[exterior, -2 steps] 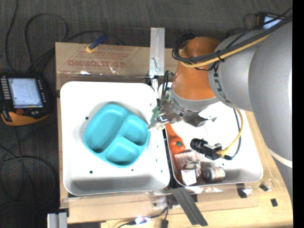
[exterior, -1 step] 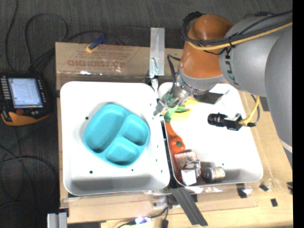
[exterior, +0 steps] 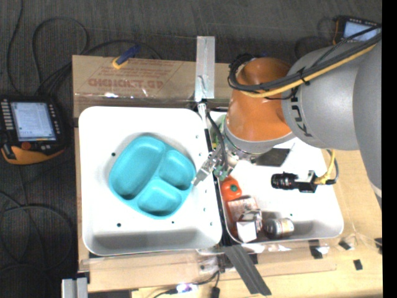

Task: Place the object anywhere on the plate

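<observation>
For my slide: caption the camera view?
Claw over the divider between blue plate and the right bin's clutter.

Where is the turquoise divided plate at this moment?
The turquoise divided plate lies in the left white bin, near its middle, with the gripper just beside its right edge.

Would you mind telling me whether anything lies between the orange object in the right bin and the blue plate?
Only the two bins' adjoining walls separate the orange object from the blue plate. The gripper hovers over that divide.
</observation>
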